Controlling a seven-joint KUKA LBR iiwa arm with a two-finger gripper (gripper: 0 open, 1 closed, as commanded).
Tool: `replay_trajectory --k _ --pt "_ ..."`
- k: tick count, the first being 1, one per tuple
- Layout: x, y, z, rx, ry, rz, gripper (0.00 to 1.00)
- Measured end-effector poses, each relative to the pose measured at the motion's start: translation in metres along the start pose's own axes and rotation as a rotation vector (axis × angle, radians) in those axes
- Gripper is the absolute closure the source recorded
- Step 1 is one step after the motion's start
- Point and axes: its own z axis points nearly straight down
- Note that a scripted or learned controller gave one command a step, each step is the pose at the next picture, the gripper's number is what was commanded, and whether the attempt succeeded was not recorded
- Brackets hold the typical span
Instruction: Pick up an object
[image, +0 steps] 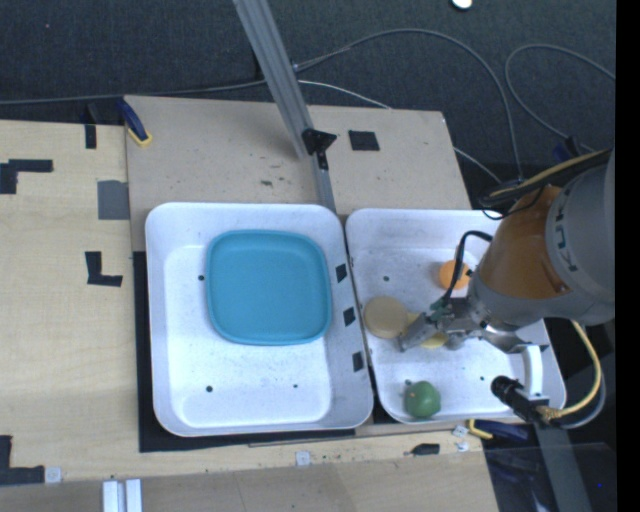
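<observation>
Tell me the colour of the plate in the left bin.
Light blue; the plate shows clearly in the camera view.

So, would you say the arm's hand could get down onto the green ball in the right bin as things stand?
Probably yes. The green ball lies by itself near the front of the right bin, nothing on or against it. The hand is low just behind it, beside the tan disc, so the way looks free.

tool (418, 334) beside tan disc (385, 317), right bin (400, 232)
</observation>
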Motion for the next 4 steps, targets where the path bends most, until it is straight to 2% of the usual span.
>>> replay_trajectory --k 1,3,4 --pt "0.0 0.001 -0.012 -0.004 -0.001 -0.001 1.0" --pt "0.009 -0.002 -0.109 -0.009 -0.001 0.0 1.0" --pt "0.06 0.011 -0.105 -0.005 0.0 -0.004 1.0"
